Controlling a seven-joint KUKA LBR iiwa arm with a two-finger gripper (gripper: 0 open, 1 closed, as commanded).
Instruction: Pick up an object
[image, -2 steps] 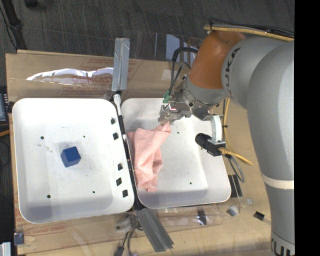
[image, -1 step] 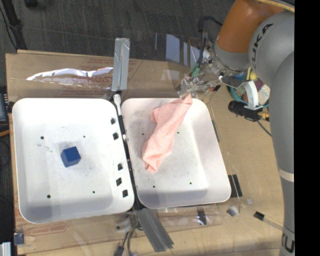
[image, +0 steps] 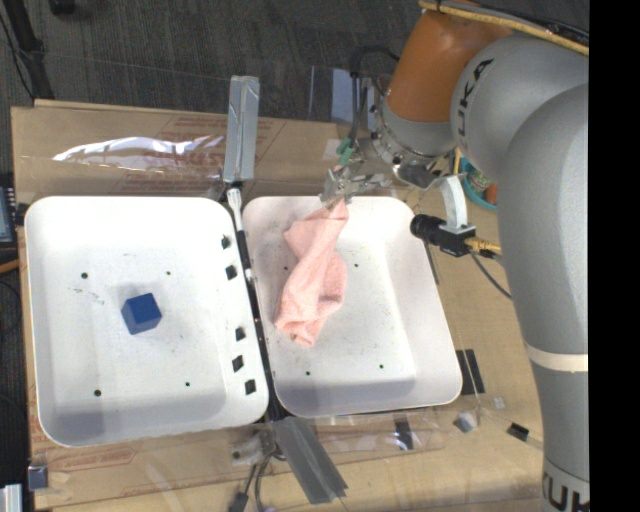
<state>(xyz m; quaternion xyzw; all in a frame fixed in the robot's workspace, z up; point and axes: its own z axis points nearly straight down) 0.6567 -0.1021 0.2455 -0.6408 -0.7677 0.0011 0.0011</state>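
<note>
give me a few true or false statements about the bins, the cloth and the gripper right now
1. A blue cube lies in the left bin. True.
2. The pink cloth lies flat in the left bin. False: it hangs from the gripper over the right bin, lower end bunched on the floor.
3. The gripper pinches the cloth's upper end. True.
4. The cube touches the cloth. False: they are in separate bins.

Soft pink cloth (image: 313, 275), matt blue block (image: 141, 312), smooth white plastic bins (image: 60, 300), brown cardboard (image: 130, 125) beneath.
</note>
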